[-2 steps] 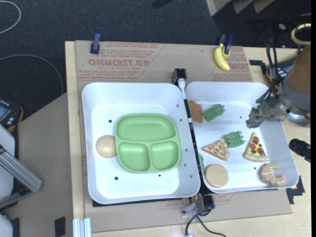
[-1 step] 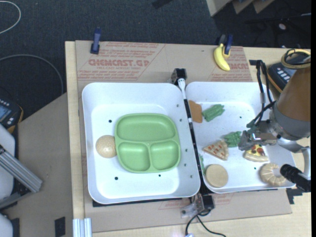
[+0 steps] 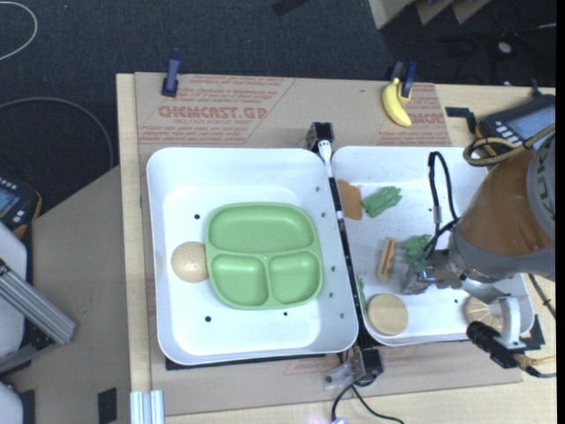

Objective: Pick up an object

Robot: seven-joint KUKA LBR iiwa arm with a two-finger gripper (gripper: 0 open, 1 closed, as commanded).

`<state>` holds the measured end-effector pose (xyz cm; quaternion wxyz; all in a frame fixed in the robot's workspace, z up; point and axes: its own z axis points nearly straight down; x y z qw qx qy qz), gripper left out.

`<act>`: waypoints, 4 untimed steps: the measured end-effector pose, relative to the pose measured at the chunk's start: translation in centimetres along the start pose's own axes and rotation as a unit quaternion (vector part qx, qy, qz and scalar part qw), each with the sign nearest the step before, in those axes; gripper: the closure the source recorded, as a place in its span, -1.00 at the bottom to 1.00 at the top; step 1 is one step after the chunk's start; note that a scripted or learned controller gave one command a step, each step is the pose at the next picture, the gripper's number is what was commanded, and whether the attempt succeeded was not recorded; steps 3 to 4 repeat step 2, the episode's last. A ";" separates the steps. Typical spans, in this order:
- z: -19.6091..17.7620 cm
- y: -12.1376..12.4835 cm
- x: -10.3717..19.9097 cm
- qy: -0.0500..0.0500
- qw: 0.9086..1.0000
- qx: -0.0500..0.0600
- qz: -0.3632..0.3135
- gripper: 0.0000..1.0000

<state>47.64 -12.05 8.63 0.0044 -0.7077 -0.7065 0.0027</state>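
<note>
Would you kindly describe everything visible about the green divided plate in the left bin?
The green divided plate is a pale green, rounded-rectangle tray that looks like smooth plastic. It has three compartments: one wide one along the far side and two smaller ones along the near side, all bare. It lies flat, right way up, near the middle of the left bin. A round beige ball sits against its left edge. Nothing else touches it.
</note>
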 end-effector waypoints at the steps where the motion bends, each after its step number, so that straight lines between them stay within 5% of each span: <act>1: -0.1 0.5 -8.5 0.002 1.000 -0.006 -0.004 1.00; 4: -1.1 0.6 -8.6 0.002 1.000 -0.007 -0.004 1.00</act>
